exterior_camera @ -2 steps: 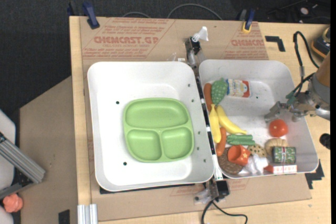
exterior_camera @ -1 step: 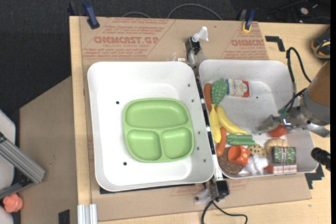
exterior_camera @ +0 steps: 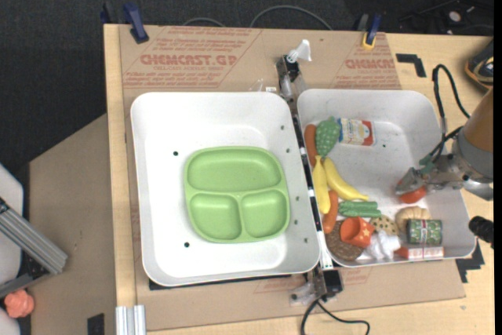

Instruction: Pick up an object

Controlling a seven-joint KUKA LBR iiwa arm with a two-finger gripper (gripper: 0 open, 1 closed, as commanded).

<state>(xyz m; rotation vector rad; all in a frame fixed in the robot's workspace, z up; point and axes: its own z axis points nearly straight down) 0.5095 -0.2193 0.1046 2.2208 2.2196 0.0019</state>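
item: my fingers (exterior_camera: 413, 183), low in the right bin (exterior_camera: 392, 102), over a small red object (exterior_camera: 416, 193); cannot tell if they are apart or together. item: bananas (exterior_camera: 329, 183), green can (exterior_camera: 424, 231), bottle (exterior_camera: 357, 131) in the same bin. item: green divided tray (exterior_camera: 235, 194) in the left bin (exterior_camera: 157, 169) on the table (exterior_camera: 196, 51).

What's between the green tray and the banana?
In the camera view, the two bins' touching rims separate the green tray from the banana.
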